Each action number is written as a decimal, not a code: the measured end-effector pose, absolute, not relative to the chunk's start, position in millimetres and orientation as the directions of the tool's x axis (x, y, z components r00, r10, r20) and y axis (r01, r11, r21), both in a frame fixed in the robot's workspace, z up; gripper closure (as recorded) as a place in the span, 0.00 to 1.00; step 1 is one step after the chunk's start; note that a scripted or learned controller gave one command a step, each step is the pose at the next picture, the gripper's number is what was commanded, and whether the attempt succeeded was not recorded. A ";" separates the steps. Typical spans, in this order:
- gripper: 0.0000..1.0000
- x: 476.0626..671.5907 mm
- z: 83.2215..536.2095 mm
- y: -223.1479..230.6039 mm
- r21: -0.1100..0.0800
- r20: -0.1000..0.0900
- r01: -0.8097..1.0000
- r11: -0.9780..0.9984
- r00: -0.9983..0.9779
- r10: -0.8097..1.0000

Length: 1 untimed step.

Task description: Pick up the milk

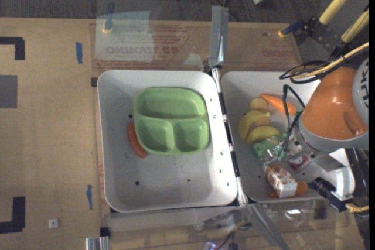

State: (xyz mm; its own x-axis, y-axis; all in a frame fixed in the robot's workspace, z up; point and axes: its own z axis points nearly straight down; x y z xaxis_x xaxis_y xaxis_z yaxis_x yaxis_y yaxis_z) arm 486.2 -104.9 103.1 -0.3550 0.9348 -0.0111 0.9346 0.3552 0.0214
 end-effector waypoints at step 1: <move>1.00 479.8 184.3 -40.8 0.000 0.000 0.960 0.280 -0.280 0.960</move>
State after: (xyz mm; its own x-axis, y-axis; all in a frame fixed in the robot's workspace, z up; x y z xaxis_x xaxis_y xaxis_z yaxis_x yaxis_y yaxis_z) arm 479.8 -40.8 184.3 -0.2795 0.9601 0.0000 0.9601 0.2795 0.0004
